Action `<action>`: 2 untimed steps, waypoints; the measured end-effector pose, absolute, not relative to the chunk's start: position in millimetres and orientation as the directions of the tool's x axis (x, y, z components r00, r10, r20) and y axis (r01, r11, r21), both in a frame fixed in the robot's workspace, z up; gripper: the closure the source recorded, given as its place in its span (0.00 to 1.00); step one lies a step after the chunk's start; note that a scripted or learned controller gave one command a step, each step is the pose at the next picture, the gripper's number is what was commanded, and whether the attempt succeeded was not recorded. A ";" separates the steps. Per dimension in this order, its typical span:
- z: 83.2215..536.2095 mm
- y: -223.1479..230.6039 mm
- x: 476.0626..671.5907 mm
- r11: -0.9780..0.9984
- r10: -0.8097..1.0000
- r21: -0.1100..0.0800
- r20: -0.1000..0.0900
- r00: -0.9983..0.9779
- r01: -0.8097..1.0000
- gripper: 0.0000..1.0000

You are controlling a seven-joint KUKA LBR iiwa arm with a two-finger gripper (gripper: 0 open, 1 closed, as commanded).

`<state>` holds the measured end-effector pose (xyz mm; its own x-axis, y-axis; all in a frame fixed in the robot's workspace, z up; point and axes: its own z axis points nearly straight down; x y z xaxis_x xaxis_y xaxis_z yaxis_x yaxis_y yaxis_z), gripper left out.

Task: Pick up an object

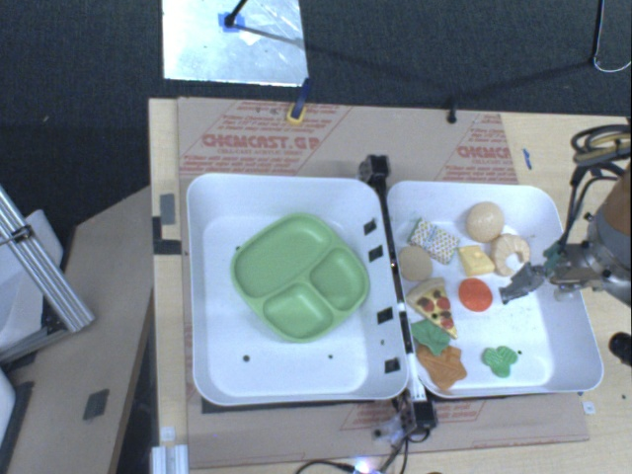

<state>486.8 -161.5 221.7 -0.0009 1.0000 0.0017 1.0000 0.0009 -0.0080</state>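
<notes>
The approach is under way: the hand (515,286), its opening impossible to judge, hovers inside the right bin (568,363) just beside the red tomato slice (475,294), needing a descent onto it.

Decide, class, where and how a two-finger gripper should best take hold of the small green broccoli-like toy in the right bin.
Probably from straight above, closing across the broccoli toy at its narrower middle. It lies flat on the right bin floor with bare floor around it, so fingers fit on either side; the gripper hangs just above-right.
</notes>
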 end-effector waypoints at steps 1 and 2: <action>226.2 -161.4 489.1 0.004 1.000 0.001 0.000 -0.004 1.000 0.00; 169.9 -161.5 498.6 0.002 1.000 -0.002 0.001 -0.002 1.000 0.00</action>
<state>498.6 -161.5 169.9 -0.0019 1.0000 0.0007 1.0000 0.0019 -0.0024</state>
